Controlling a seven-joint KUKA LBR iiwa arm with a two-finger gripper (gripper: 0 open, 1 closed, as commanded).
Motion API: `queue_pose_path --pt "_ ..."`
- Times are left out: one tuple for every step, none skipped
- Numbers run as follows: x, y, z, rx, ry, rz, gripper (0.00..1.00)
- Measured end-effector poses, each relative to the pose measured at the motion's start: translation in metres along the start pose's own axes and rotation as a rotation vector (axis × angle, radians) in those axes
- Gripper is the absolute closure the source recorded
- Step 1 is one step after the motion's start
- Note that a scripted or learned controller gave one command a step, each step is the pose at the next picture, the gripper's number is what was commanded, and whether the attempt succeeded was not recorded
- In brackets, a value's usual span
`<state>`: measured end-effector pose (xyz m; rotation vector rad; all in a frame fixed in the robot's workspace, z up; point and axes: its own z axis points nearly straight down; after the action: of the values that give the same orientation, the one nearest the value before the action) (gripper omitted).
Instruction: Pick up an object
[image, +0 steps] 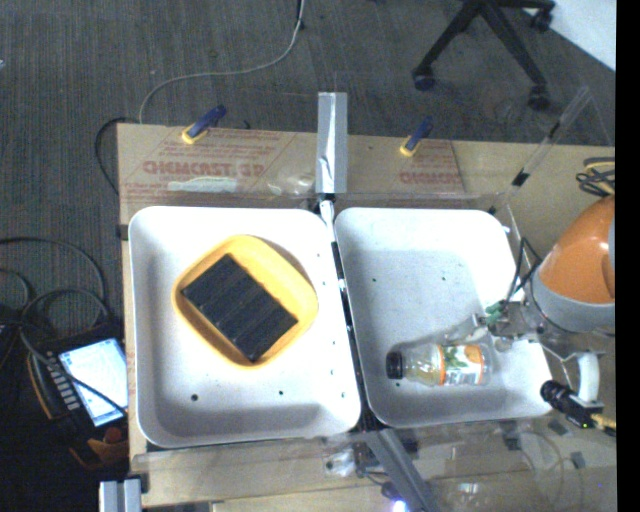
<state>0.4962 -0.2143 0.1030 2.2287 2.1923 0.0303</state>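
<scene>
A clear plastic bottle (440, 365) with a dark cap and amber liquid lies on its side in the right bin (420, 250), cap pointing left. In the left bin (160, 400) sits a yellow dish (290, 275) with a black ridged block (240, 305) in it. The arm (585, 275), with its orange band, comes in over the right bin's right wall. My gripper (497, 322) hangs low just above and to the right of the bottle's base end. From this angle I cannot make out whether it touches the bottle.
A central divider (340, 300) separates the two bins. Cardboard (250, 160) with blue clamps (205, 122) lies behind them. Cables and a small screen (90, 375) are on the floor at left. A chair base (480, 40) stands at the back.
</scene>
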Motion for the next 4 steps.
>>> queue_pose_path --pt "0.025 -0.010 0.009 0.015 -0.008 -0.301 0.00" --pt "-0.007 0.072 -0.040 0.024 -0.006 0.100 0.00" --pt "0.026 0.026 0.011 0.009 -0.010 0.039 0.00" --pt "0.023 -0.006 0.010 0.002 -0.011 -0.109 0.00"
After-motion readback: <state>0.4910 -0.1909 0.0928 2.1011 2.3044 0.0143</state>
